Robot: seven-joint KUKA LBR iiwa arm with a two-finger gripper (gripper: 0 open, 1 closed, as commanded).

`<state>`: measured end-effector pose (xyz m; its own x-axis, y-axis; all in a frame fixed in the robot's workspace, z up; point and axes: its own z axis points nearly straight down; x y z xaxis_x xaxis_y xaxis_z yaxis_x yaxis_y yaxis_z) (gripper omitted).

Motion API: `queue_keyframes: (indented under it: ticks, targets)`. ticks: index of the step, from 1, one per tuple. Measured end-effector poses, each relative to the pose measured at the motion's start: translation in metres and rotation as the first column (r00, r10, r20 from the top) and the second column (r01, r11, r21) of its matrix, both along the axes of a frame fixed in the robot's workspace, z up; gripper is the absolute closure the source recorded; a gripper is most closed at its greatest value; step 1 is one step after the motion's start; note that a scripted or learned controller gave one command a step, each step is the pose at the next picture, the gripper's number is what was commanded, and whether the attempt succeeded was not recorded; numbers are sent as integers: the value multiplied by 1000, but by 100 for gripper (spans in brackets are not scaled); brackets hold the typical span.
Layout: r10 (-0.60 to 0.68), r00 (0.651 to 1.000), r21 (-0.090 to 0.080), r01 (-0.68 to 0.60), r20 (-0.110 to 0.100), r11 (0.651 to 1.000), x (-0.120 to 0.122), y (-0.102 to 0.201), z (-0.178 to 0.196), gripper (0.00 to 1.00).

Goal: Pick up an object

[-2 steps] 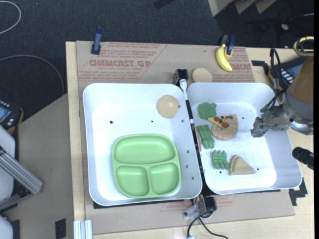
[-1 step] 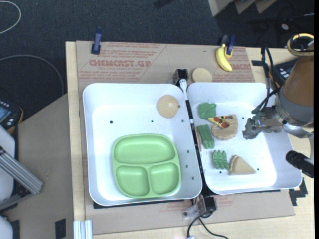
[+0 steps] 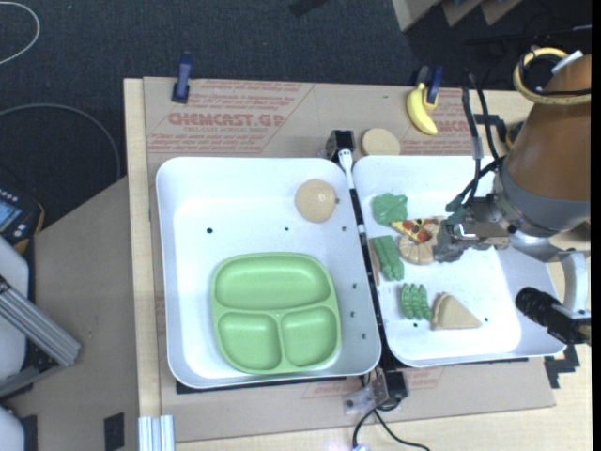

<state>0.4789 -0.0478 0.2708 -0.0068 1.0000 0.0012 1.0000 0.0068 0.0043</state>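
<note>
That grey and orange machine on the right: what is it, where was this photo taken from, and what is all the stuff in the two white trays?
It is a robot arm, run by a program, trying to pick something up. At its end is a two-finger gripper, low over the right bin. The camera sits fixed above the bench, looking down at a slant.

The left bin holds a green divided plate and a tan round piece. The right bin holds toy foods: a pizza slice beside the gripper, three green pieces and a tan wedge. A toy banana and a tan disc lie on the bench behind.

I cannot tell whether anything is held.
</note>
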Motion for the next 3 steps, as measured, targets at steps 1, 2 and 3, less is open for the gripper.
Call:
queue_keyframes:
  ticks: [1, 2, 3]
  targets:
    - [0, 1000, 0, 0, -2, 1000, 1, 64, 5, 100]
    - [-10, 1000, -1, 10, -9, 1000, 0, 35, -20, 100]
    - [-14, 1000, -2, 14, -13, 1000, -2, -25, -90, 100]
